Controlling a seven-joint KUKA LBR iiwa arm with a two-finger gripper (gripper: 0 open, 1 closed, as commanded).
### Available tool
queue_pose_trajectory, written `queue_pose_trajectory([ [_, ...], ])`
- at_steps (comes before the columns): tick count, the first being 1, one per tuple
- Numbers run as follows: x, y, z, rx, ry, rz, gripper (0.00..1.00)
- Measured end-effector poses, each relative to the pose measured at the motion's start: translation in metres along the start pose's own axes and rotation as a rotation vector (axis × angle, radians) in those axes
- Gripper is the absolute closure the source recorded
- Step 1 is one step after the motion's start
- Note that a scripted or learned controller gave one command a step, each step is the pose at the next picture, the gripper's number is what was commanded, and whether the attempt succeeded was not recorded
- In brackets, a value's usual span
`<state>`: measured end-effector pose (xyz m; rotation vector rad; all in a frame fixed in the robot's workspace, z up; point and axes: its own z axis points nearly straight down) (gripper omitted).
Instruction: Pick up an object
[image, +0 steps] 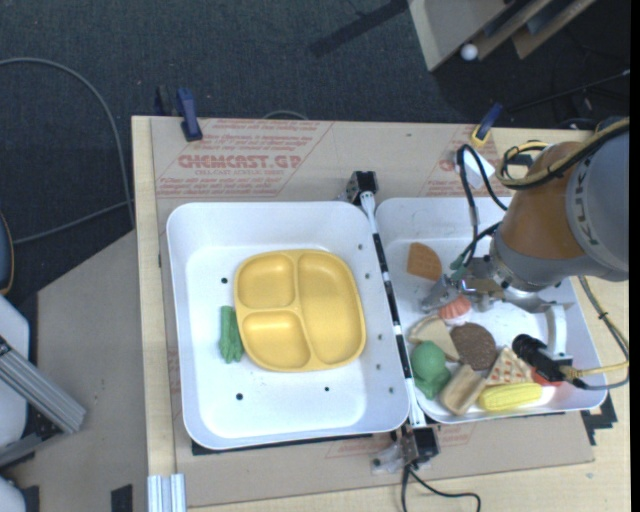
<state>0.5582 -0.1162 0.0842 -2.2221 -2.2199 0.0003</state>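
Here the cardboard-topped table (250, 150) carries two white bins; the left bin (200, 300) holds a smooth yellow divided plate (300, 308), the right bin (425, 215) crowded toy food. The tool (447, 297) hangs low over an orange piece (455, 309), its grip hard to tell, the arm's bulk hiding that bin's far side.

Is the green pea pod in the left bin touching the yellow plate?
Touching. The camera view shows the pea pod lying right along the yellow plate's left edge, with no white bin floor between them.
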Motion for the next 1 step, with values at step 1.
queue_pose_trajectory([
  [1,0.0005,0.0012,-0.0109,-0.004,0.0,0.0,1.0],
])
